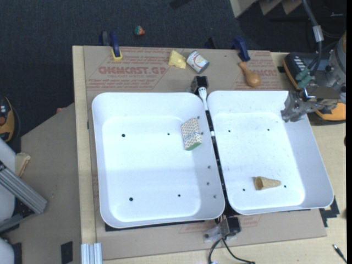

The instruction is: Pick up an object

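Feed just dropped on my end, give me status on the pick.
End effector at right bin's far right rim, nothing held. Cone lies near front. Patterned box in left bin. Nothing in the way.

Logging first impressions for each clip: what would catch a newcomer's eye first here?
Two white bins side by side fill the bench: the left bin holds a small patterned box near its right wall, and the right bin holds a tan cone near its front. The gripper sits at the right bin's far right corner, and loose bits, among them a yellow piece, lie on the board behind.
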Tool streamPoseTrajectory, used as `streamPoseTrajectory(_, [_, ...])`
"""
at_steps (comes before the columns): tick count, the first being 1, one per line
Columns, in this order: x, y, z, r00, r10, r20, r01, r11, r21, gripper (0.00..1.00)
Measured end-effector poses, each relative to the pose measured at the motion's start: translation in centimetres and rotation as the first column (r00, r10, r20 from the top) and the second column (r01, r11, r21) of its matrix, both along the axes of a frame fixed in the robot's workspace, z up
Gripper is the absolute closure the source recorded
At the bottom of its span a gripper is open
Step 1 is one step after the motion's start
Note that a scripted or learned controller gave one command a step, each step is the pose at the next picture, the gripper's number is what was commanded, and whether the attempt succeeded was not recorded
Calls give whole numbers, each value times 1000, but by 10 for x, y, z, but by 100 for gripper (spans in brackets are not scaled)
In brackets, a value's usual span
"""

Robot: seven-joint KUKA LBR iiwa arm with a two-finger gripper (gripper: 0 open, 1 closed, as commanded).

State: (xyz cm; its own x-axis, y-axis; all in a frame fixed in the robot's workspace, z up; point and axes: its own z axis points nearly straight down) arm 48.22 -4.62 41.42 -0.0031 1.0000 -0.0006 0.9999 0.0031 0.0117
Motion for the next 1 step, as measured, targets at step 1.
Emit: streamPoseTrajectory(1, [4,127,-93,1000,10,-22,-10,1000,3,100])
